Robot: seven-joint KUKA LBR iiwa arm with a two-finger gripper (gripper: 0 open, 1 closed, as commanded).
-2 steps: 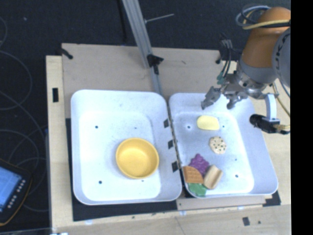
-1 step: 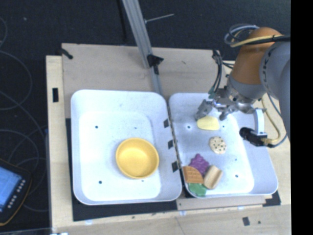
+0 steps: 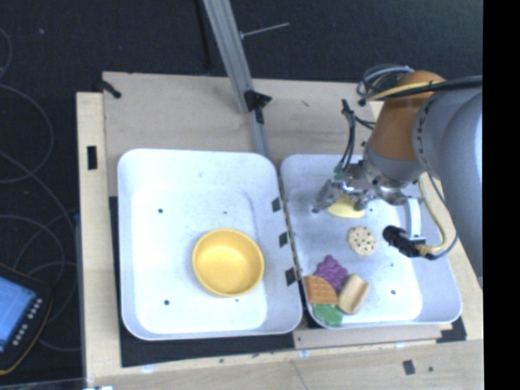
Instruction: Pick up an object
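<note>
Currently, right of frame centre, the two-finger gripper (image 3: 340, 199) sits over a pale yellow rounded object (image 3: 348, 210) in the right-hand shallow white bin (image 3: 406, 299), finger state indeterminate.

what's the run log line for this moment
arm: over right bin | pincer: at pale yellow piece | grasp: unclear | left bin: yellow bowl

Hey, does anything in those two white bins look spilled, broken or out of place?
Nothing looks spilled or broken. The yellow bowl sits upright in the left bin. In the right bin, several small items are crowded into the near-left corner, the purple piece among them.
</note>
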